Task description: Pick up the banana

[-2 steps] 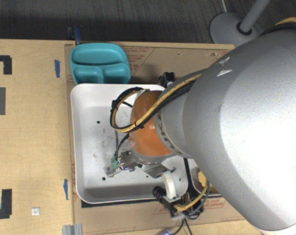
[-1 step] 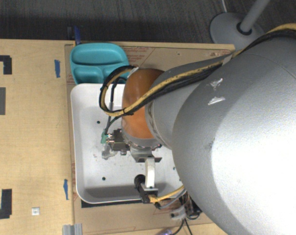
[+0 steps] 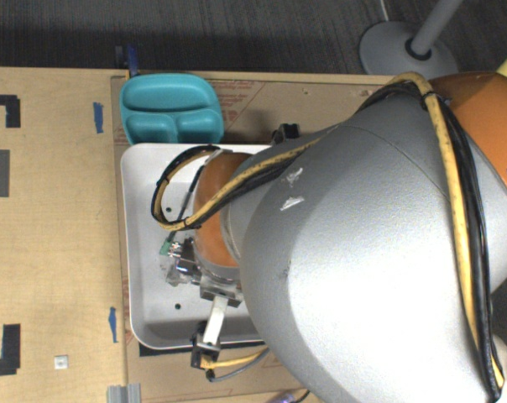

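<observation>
From the overhead camera, the arm covered most of what I needed. It came in from the right side of the table and hung over the white bin, its orange band low above the bin floor. The claw sat below that band, over the middle of the bin. It faced down and away from me, so I could not tell whether it was apart, together or clamped on anything.

I could not place the banana either. The bare strip of bin floor toward the table's left side held none, so I judged it lay somewhere under the arm.

I expected a banana to be light, soft and easily bruised, with a smooth curved skin that can roll or slip out of a grip. I would have closed gently across the thick middle, square to its length, and kept away from the tapered ends.

A teal plastic tub stood just beyond the bin, by the table's far edge, apart from the claw. A small black thing lay near that same edge, partly behind the arm. Blue tape strips marked the table's surface left of the bin. Nothing that I could see blocked the claw. The real obstacle was the arm covering the bin.
</observation>
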Motion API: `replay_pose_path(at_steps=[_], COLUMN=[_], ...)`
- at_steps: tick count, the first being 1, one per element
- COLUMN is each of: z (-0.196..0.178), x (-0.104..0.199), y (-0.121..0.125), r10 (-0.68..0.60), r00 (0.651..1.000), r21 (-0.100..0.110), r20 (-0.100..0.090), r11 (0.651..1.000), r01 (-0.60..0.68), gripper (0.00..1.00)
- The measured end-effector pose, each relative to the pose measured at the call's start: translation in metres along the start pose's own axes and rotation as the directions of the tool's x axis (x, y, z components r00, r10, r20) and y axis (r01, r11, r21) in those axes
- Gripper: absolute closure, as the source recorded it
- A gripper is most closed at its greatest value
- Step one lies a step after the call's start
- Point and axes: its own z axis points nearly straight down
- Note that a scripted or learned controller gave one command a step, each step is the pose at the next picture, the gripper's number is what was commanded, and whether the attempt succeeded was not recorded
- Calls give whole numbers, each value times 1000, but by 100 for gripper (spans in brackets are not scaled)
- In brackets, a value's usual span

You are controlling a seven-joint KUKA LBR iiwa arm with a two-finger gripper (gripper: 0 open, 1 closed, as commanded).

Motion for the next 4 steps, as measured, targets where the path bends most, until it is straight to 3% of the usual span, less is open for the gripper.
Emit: replay_pose_path(at_steps=[1, 4], z=[-11, -39], x=[2, 3], y=[0, -1], r10=[-2, -6], r00=[1000, 1000], r21=[-1, 2], r20=[-4, -1], r11=[1000, 1000], r01=[2, 6], gripper=[100, 100])
